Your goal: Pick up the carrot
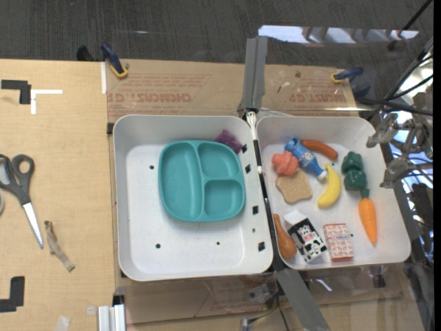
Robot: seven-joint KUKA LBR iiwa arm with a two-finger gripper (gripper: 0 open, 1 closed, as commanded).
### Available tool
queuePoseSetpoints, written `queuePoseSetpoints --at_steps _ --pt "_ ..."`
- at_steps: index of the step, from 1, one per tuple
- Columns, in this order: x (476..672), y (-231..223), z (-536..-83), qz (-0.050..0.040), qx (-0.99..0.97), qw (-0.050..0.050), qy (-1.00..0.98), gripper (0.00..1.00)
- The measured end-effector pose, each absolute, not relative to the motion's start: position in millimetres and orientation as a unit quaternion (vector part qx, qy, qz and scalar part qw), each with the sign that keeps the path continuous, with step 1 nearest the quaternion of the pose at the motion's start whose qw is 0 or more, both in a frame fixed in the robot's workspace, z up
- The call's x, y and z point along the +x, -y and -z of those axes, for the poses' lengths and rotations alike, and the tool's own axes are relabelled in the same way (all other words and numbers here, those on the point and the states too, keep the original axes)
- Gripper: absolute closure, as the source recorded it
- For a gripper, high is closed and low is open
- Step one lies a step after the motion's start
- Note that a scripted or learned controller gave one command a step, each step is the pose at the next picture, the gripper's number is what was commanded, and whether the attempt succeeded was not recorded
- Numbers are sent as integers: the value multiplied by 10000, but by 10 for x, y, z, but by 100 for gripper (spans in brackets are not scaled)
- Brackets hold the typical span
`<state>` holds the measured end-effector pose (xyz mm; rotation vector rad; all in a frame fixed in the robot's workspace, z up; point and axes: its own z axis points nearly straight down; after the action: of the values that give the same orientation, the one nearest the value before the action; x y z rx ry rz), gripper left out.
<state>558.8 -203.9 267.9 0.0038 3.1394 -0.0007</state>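
Single fixed camera above the tabletop (55,185), looking down at a slant; far edge of the scene at frame top, near edge at bottom; both white bins sit side by side mid-frame — left bin (138,254) near centre, right bin (389,250) toward the right edge; mid distance, whole of both bins inside the frame; dark floor (172,12) runs across the top beyond the tabletop.

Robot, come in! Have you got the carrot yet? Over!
Not yet. Carrot lies in right bin, near right wall, nothing gripping it. Green toy just above it, banana to its left.
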Motion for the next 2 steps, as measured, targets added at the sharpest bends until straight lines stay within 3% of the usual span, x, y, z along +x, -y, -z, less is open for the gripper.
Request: queuePoseSetpoints --at_steps 1,2 --pt "5678 2208 -1004 0 -255 10 -9997 0" --pt "5705 2191 -1115 9 -282 41 -9996 100"
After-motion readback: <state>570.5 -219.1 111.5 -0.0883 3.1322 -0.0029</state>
